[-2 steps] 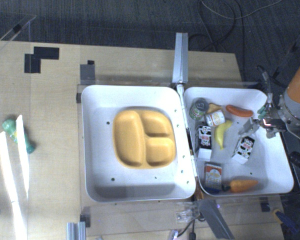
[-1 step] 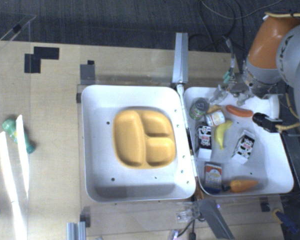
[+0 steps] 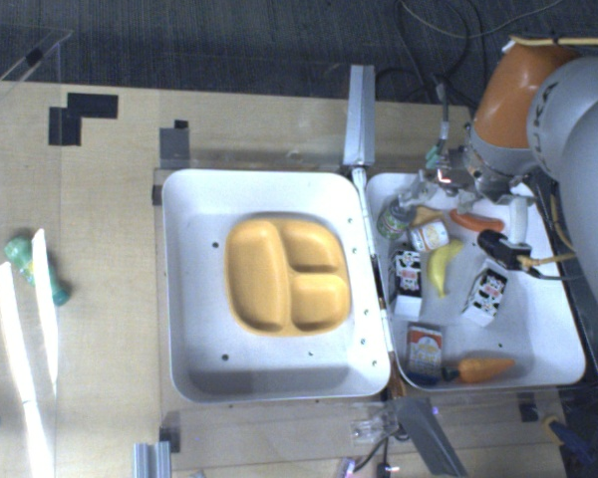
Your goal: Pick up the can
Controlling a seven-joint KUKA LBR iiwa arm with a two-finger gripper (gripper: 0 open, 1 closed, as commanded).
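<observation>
- Left bin (image 3: 179, 267): divided tray (image 3: 286, 274) in the middle.
- Right bin (image 3: 568, 352): can (image 3: 394, 220) at far left, banana (image 3: 440, 268) centre, carrot (image 3: 481, 369) near front.

Robot lab: bench (image 3: 100, 297), twin bins (image 3: 269, 381), cables (image 3: 448, 8).

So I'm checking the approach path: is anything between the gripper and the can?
Nothing visible sits between them. The gripper hangs over the right bin's far left corner, just beside the can. A small jar and a banana crowd the can's near side, not the gap.
</observation>
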